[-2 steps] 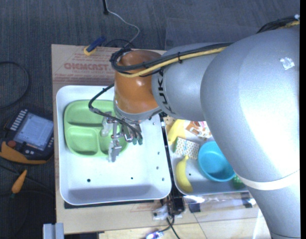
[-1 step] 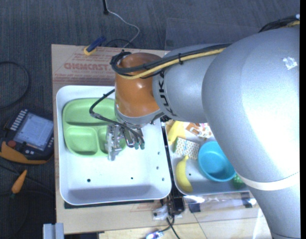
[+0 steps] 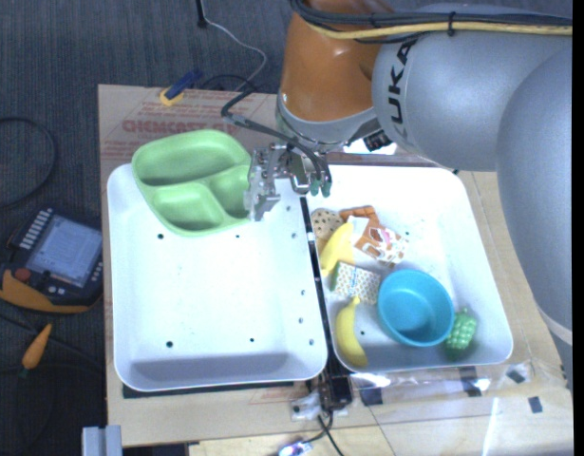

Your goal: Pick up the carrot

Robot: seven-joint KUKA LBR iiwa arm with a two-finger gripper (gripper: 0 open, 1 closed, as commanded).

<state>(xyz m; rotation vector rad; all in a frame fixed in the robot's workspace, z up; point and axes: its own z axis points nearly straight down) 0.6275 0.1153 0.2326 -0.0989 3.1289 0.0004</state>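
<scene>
Gripper [image 3: 287, 174] hangs over the divider between the 2 white bins, at their far end, with the arm's orange band [image 3: 325, 55] right above it. Its metal end sits just beside the right lip of a green divided dish [image 3: 192, 179], which lies in the far corner of the left bin [image 3: 216, 302]. How far the claw is open cannot be told from this slant, nor whether it has hold of anything.

Carrot [image 3: 360, 217], as far as I can tell, is the small orange piece in the right bin [image 3: 462, 217], near the divider and close to the gripper but apart from it; it is partly hidden among other items, so its shape is unclear. Just beside it lie a pale packet [image 3: 388, 245] and a yellow banana [image 3: 335, 245]. Nearer the front of that bin are a blue bowl [image 3: 415, 307], a second banana [image 3: 348, 335] and a green toy [image 3: 462, 331] touching the bowl
</scene>
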